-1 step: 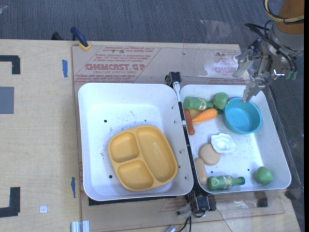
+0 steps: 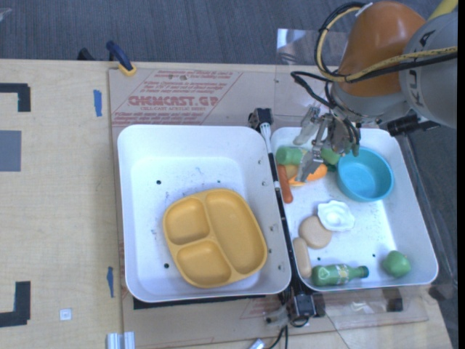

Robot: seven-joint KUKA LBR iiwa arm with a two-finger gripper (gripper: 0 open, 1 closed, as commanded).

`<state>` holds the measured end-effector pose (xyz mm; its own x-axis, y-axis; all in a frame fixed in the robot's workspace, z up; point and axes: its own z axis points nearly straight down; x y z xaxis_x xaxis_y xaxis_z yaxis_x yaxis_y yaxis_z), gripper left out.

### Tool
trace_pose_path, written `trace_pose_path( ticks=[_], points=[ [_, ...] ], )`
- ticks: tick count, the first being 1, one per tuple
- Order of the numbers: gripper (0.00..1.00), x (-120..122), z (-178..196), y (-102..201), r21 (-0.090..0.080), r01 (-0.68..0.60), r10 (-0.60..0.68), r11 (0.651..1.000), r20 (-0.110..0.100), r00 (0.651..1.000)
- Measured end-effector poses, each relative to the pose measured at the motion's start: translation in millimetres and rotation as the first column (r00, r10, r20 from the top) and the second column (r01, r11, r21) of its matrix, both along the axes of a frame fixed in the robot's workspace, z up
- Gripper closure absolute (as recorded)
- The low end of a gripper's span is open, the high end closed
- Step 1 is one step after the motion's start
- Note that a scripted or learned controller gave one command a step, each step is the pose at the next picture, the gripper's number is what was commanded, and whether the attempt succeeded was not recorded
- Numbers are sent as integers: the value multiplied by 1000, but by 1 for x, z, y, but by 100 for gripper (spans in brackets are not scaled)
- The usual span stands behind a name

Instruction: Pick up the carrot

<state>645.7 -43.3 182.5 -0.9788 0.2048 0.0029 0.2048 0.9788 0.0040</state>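
The slim orange carrot (image 2: 286, 187) with a green leafy top is seen lying against the left wall of the smooth white plastic right bin (image 2: 418, 217). The metal two-finger gripper (image 2: 317, 155) is poised just beside it, near a round blue bowl (image 2: 364, 174); how far it is opened cannot be told. A yellow three-compartment plate (image 2: 214, 235) is held in the left bin (image 2: 145, 195).

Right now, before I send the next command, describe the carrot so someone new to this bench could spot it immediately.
Look at the right bin, the one with the blue bowl. Against its left wall, near the far end, the carrot lies lengthwise: thin and orange, with a green leafy top pointing away from the camera. It is the only long, thin orange piece there; the bottle at the near end is green.
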Motion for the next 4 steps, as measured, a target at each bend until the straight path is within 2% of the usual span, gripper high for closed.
trace_pose_path(
  ticks=[1, 2, 3, 4],
  points=[
    [0, -54, -46, -56, -5, 447, -447, 895, 0, 895],
    [0, -38, -62, -52, -3, 394, -394, 919, 7, 919],
    [0, -46, -93, -58, 3, 629, -629, 777, 7, 777],
    [100, -43, -80, -59, 7, 628, -628, 778, 23, 778]
  ],
)
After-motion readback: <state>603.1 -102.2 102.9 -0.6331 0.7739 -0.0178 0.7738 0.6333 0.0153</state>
